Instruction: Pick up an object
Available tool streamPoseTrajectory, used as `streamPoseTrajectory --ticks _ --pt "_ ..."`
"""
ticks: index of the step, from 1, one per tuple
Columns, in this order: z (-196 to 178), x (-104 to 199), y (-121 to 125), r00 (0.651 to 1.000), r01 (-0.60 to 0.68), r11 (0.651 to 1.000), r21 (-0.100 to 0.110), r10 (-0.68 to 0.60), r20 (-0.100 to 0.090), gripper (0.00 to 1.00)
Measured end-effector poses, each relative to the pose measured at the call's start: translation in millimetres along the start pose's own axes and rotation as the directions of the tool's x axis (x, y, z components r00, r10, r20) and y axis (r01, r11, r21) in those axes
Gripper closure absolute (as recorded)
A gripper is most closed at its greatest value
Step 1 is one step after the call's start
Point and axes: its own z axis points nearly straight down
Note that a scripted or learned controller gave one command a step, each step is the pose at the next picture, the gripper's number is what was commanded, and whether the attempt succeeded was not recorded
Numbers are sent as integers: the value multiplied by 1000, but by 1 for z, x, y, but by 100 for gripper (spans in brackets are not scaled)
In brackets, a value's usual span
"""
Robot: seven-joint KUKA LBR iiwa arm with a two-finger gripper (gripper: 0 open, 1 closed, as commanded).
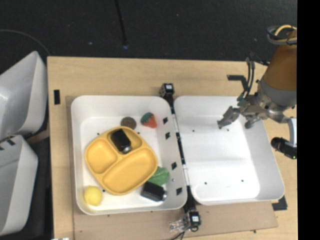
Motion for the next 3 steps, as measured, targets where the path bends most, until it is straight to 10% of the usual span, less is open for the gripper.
streamPoseTrajectory --ticks 2,3 --pt "115 2 2 1000 -5 1000 3 5 0 0" --pt "101 1 3 1000 -8 1000 -1 8 1 100"
